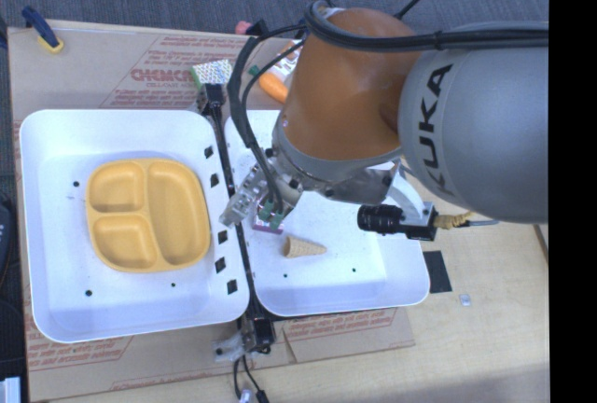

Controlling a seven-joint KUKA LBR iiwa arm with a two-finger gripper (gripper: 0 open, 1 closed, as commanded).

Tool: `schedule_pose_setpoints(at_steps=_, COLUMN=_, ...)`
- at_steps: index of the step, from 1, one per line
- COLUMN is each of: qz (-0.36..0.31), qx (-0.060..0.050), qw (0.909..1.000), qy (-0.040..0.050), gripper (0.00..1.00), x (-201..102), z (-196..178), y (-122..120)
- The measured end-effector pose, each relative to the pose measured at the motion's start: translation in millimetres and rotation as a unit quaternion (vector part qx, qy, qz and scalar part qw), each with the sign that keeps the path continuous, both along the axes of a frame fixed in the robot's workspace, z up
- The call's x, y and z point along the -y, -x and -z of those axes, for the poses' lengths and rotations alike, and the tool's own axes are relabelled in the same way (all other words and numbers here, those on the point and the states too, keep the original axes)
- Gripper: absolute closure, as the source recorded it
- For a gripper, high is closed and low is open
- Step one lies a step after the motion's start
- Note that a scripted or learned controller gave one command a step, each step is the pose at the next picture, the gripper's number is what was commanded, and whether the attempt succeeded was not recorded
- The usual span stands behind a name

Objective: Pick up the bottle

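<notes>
While the arm (448, 131) is leaning low over the right bin (410, 284), its gripper (254, 203) is hanging at that bin's near-left part, by the wall shared with the left bin (37, 205). Whether it is open or closed, I cannot tell. A small purple and green thing (270, 222) is lying just beside it. A cone (304, 248) is resting on the right bin's floor. What is looking like the bottle (271, 86), orange and mostly hidden, is sitting at the right bin's far edge.
</notes>
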State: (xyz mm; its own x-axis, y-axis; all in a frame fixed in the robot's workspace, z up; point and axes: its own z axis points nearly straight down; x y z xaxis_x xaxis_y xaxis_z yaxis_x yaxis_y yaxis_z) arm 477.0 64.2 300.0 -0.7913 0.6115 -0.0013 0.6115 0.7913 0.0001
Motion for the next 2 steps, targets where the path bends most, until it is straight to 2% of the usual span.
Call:
schedule_pose_setpoints(at_steps=1, qz=-0.086, qx=-0.003, qw=0.9963, qy=0.0, gripper=1.0, x=-32.2, z=109.0, y=1.3)
schedule_pose_setpoints(at_steps=2, qz=0.002, qx=0.0, qw=1.0, qy=0.0, gripper=1.0, x=20.3, z=-6.2, y=0.1)
